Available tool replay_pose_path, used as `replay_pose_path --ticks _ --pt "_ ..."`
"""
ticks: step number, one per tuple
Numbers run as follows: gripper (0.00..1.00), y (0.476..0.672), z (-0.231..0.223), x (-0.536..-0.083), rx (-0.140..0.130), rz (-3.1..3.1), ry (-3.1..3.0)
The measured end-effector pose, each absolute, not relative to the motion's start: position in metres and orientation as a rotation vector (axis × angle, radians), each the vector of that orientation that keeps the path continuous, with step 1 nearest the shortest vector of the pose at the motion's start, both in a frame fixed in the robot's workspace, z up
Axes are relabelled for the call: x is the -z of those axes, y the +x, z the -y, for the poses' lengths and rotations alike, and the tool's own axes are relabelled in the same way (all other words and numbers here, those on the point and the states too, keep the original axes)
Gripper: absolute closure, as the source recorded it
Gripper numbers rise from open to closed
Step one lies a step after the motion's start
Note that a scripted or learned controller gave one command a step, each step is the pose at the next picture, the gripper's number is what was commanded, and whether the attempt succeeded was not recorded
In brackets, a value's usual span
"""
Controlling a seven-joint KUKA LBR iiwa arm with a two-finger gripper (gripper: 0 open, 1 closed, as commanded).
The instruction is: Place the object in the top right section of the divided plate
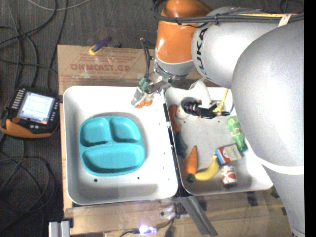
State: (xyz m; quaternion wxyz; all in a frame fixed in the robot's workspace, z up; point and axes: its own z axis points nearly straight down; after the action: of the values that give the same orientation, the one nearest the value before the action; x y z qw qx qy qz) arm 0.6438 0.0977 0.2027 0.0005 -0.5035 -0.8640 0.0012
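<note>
small orange object (143, 101), perhaps gripped, above the left bin's rim, beyond turquoise divided plate (112, 145)

Carrot (191, 161), banana (208, 171), can (229, 176), carton (228, 154), pendant (30, 111) on floor

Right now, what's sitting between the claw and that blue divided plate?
Nothing: in the camera view, bare white bin floor separates the gripper from the blue divided plate.

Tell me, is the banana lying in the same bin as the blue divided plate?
No, the banana lies in the right bin, beside the carrot.
</note>
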Motion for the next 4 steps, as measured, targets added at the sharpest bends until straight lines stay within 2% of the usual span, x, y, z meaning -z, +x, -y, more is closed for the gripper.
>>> replay_pose_path --ticks 1,2,3,4 --pt "1.0 0.6238 -0.1381 -0.1922 -0.004 2.67 -1.65" --pt "0.0 0.6238 -0.138 -0.1923 -0.003 2.67 -1.65" --pt "1.0 0.6236 -0.1387 -0.2005 -0.004 2.669 -1.648" --pt "0.0 0.6235 -0.1385 -0.2004 -0.005 2.668 -1.649"
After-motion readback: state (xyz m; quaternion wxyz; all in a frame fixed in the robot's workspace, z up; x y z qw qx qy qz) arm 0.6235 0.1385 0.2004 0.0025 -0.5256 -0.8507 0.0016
